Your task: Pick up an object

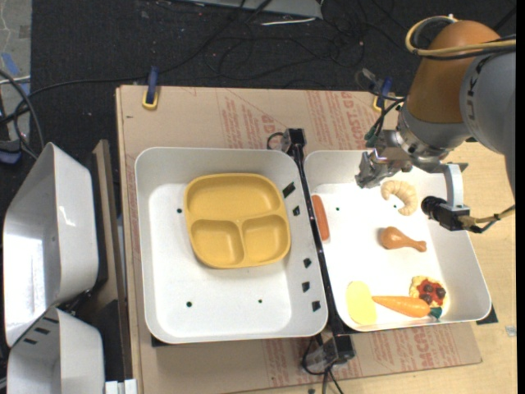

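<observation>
in the camera view the pincer (375, 171) hangs over the far edge of the right bin (467, 273), just beside a croissant (400, 193); i cannot tell its state. the same bin holds a drumstick (400, 239), carrot (402, 305) and sausage (321, 218). a yellow tray (237, 220) lies in the left bin (160, 302).

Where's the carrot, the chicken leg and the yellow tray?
carrot (400, 305): camera view, middle of its orange body.
chicken leg (395, 237): camera view, its thick brown end.
yellow tray (232, 196): camera view, floor of its big top compartment.
</observation>
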Tool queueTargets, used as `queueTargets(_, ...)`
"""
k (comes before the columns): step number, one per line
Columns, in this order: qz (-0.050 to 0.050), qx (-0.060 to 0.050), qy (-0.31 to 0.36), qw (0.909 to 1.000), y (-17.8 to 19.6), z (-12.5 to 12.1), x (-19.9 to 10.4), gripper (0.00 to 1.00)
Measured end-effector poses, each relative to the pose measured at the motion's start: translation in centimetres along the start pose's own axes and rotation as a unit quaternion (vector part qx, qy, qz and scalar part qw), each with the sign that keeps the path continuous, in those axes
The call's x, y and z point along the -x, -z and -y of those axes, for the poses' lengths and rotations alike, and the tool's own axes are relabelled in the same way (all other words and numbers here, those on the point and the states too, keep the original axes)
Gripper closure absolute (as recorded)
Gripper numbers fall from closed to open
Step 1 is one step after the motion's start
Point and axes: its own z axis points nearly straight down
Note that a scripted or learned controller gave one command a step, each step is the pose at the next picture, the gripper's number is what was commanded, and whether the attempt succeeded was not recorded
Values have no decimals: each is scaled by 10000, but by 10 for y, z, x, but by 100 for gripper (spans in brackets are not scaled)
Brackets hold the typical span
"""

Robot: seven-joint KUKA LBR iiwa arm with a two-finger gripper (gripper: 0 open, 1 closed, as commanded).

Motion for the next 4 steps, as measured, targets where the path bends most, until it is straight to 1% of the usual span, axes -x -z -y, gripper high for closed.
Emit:
queueTargets(1, -1, -6, 1, 10000, 20, -1, 0, 100)
queueTargets(2, -6, -22, 24, 10000, 13, -7, -51, 100)
queueTargets(3, -8, -10, 27, 10000, 29, -12, -106, 100)
queueTargets(4, -5, -25, 25, 10000, 26, -7, -161, 100)
